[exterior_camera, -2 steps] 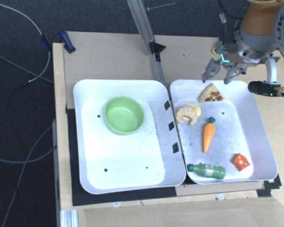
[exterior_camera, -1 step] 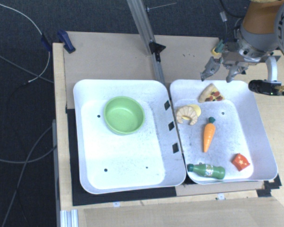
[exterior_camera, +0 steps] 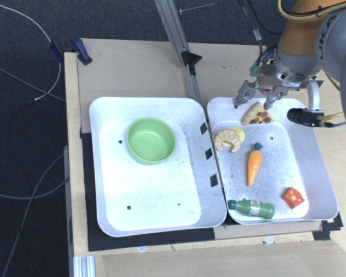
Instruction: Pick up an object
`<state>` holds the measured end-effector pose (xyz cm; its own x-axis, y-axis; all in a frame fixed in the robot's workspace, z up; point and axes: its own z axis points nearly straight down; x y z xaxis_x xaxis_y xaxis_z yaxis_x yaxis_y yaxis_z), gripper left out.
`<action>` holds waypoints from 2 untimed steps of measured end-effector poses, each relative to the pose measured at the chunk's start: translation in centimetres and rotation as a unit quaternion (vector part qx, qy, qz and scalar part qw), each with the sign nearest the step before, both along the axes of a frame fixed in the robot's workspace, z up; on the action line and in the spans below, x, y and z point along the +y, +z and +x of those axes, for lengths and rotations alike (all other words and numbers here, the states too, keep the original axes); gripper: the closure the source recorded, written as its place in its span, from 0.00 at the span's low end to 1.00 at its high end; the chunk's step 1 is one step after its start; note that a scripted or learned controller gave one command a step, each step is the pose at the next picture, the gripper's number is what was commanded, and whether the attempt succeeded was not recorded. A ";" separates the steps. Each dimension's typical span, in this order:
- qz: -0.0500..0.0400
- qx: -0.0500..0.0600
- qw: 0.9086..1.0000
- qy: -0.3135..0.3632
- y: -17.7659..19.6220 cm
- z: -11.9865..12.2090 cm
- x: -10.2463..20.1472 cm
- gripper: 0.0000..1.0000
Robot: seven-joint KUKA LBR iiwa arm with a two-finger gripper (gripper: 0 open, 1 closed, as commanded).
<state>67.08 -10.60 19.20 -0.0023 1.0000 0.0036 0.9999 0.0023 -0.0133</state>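
Looking down on the bench, you see the gripper (exterior_camera: 255,98) hanging over the far edge of the right bin (exterior_camera: 317,154), its two fingers spread apart with nothing between them. One fingertip sits at about 10 o'clock from the pizza slice (exterior_camera: 257,115), the other just above the slice's top edge, near enough that you cannot tell whether it touches.

The slice lies against the bin's far wall, right under the spread fingers and slightly toward 6 o'clock from their midpoint. From the gripper, the croissant (exterior_camera: 230,139) is at 7 o'clock, near the bin's left wall. The carrot (exterior_camera: 254,164) lies at 6 o'clock, further down the bin, green tip pointing up the view. The red block (exterior_camera: 293,197) is at 5 o'clock, well apart from the fingers, and the green bottle (exterior_camera: 252,208) lies on its side along the near wall at 6 o'clock.

Over in the left bin (exterior_camera: 104,172), you have a green bowl (exterior_camera: 151,140) standing upright, at 8 o'clock from the gripper and well apart from it.
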 end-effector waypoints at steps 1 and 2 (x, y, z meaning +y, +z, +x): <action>0.000 0.001 1.000 -0.002 -5.8 -1.1 0.3 0.00; 0.000 -0.001 1.000 -0.002 -9.8 -1.1 0.5 0.00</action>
<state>65.94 -10.15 9.43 0.0008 1.0000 0.0035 0.9999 -0.0008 -0.0114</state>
